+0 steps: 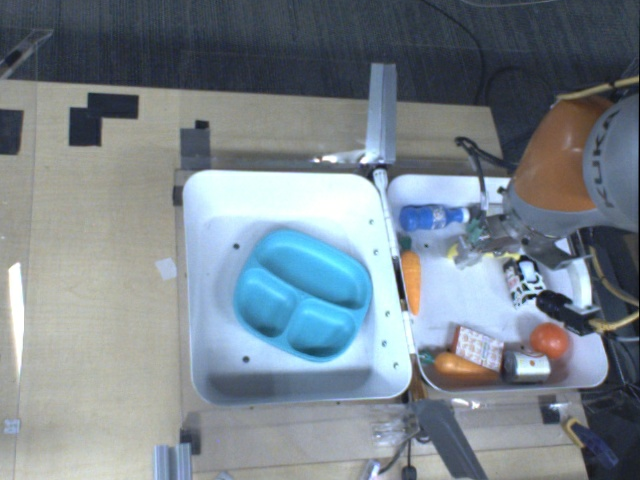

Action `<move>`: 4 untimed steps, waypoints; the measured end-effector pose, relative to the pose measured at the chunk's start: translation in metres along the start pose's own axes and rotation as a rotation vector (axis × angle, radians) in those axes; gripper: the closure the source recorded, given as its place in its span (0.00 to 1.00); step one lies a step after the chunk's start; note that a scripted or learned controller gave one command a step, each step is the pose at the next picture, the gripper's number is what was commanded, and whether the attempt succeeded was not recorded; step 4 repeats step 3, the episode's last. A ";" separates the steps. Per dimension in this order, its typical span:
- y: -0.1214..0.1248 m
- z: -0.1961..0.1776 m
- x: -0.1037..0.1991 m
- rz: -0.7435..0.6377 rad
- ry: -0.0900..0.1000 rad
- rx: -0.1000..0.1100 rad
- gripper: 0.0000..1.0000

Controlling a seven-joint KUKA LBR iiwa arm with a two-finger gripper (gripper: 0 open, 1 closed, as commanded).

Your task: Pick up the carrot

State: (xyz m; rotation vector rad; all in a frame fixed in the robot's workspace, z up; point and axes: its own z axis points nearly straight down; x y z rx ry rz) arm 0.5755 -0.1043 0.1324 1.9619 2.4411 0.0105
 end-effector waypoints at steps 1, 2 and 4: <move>-0.021 -0.023 0.012 -0.051 0.003 0.007 1.00; 0.065 -0.054 0.045 -0.227 0.002 0.004 1.00; 0.077 -0.053 0.087 -0.347 0.003 0.004 1.00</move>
